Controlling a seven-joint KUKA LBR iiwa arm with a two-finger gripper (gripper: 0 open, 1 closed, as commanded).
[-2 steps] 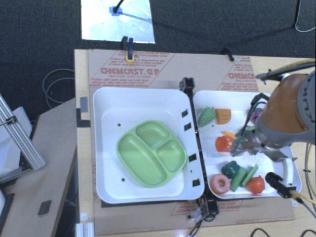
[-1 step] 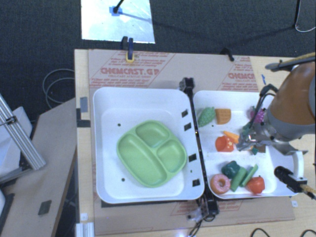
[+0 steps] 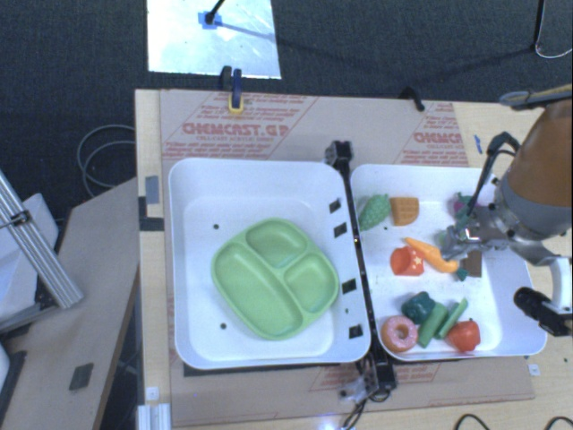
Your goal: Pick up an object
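Claw point(image 3: 463, 240) lowered in right bin point(image 3: 515, 334) beside orange carrot point(image 3: 431, 254); grip state cannot be told; nothing seen lifted yet.

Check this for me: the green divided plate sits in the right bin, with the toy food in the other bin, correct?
Not quite. The camera view shows the green divided plate in the left bin. The toy food, such as the donut and the carrot, lies in the right bin.

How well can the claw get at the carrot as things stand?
Probably well: the claw hangs in the right bin just beside the carrot, whose top lies uncovered, though a red piece touches its left end.
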